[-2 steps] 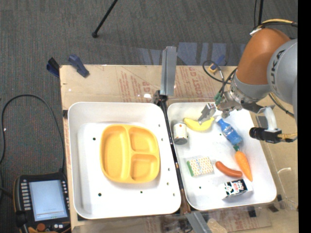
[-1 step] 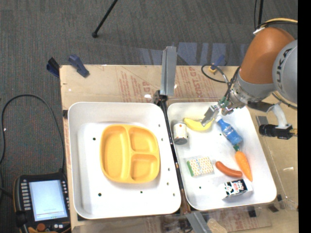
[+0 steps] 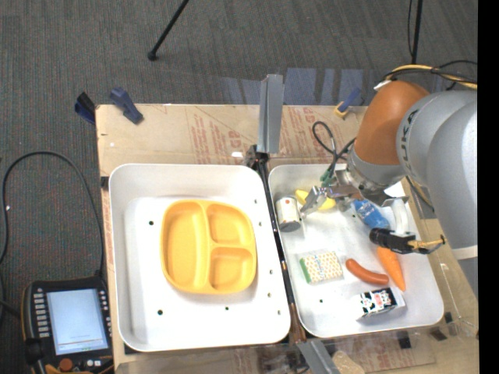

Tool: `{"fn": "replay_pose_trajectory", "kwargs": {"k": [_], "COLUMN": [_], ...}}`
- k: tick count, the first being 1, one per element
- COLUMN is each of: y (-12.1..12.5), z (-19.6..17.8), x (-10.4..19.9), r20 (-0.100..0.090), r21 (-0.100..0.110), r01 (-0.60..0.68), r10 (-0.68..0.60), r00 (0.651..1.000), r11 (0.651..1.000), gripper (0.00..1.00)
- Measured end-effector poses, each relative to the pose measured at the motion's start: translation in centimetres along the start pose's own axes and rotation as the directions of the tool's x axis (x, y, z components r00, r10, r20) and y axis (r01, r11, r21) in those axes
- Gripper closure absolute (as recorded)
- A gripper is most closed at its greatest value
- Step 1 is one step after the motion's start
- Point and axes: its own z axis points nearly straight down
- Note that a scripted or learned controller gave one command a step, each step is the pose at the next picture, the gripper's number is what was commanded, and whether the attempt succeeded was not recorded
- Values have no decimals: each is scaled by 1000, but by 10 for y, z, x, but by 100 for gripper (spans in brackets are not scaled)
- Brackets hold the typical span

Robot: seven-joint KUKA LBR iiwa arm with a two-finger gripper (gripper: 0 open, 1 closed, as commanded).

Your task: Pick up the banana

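Item: banana (image 3: 331,202), right bin (image 3: 308,318), mostly hidden. Yellow ends show at 9 and 3 o'clock of the pincer (image 3: 318,199), directly above. Long axis: roughly 9-to-3. Pincer clench: cannot tell.

1. Light is even, diffuse, from overhead; moderately bright.
2. White bins (image 3: 125,209) read near blown-out, mild glare on the arm (image 3: 437,154) shell.
3. Shadows soft and short, under the yellow tray (image 3: 209,246).
4. Slight softness overall, low resolution; small items' detail is mushy.
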Motion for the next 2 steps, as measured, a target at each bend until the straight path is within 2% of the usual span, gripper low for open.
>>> {"fn": "replay_pose_trajectory", "kwargs": {"k": [1,2], "y": [-2,-1], "z": [-120,-104], "x": [-28,-17], "r20": [3,3], "r21": [-4,-2], "r01": [194,325], "r10": [-194,-325], "r00": [981,946], "r11": [981,946], "gripper": [0,0]}}
